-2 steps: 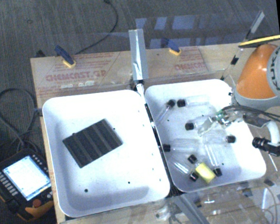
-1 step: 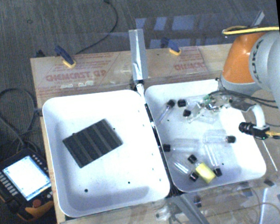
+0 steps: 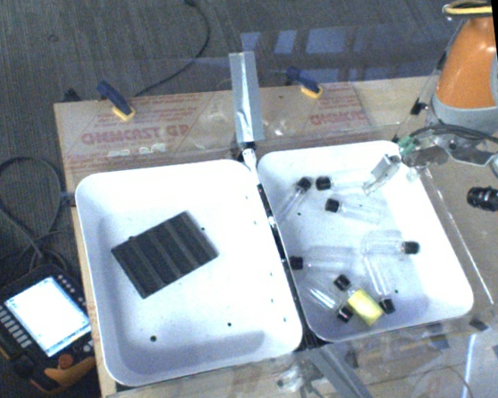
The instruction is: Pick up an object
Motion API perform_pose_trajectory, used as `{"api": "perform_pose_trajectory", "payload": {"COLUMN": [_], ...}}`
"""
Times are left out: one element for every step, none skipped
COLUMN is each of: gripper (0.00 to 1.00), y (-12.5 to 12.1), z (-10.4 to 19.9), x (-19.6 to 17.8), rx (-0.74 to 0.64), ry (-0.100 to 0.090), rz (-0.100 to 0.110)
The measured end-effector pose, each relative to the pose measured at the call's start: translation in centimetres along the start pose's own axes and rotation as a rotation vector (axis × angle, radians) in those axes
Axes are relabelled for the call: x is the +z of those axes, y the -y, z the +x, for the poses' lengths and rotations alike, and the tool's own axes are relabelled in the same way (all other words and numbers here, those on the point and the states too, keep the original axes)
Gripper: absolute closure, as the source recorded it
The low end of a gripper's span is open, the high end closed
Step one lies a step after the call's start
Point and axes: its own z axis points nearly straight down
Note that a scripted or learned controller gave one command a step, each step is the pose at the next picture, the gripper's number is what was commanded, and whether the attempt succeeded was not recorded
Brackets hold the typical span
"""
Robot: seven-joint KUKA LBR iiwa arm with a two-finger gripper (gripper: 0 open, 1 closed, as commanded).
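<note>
The gripper hangs over the right bin's upper right corner; its grip state is unreadable. Approach step, I judge: next, descend onto a clear vial.

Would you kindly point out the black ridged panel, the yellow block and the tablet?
black ridged panel (image 3: 165, 253), camera view, middle of its top face.
yellow block (image 3: 365, 306), camera view, its centre.
tablet (image 3: 43, 314), camera view, lit screen.

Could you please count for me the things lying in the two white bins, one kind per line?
Black ribbed panel, left bin: 1
Yellow block, right bin: 1
Clear vials with black caps, right bin: about 8, counted by their caps, as the clear bodies are hard to tell apart
Total: about 10
</note>
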Motion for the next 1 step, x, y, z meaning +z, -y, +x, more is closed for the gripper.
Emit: {"api": "perform_pose_trajectory", "payload": {"gripper": [0.00], "y": [-0.59], "z": [3.21], "x": [7.38], "rx": [-0.074], "ry": [-0.003], "rz": [0.002]}}
